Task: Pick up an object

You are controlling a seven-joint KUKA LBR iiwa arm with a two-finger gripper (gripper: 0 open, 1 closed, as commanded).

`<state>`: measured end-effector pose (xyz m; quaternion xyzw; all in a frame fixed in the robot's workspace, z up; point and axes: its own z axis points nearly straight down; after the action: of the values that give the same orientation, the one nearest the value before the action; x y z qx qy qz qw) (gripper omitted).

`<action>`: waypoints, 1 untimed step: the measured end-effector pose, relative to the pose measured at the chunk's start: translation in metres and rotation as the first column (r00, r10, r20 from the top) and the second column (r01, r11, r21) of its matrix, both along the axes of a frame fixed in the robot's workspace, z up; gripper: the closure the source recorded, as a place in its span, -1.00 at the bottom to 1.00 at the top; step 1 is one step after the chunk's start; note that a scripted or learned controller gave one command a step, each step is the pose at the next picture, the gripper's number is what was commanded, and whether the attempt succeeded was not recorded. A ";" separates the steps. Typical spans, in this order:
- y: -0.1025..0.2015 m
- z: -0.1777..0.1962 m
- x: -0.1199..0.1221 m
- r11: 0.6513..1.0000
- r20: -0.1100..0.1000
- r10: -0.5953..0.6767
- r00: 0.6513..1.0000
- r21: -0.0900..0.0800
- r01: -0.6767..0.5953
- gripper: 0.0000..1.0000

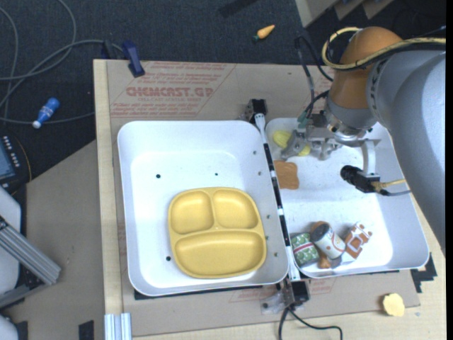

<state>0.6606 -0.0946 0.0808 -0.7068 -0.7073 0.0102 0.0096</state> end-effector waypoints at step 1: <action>-0.010 0.005 0.001 1.000 0.004 0.001 1.000 0.005 -0.001 -1.00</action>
<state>0.6615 -0.1045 0.0858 -0.7062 -0.7079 0.0070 0.0100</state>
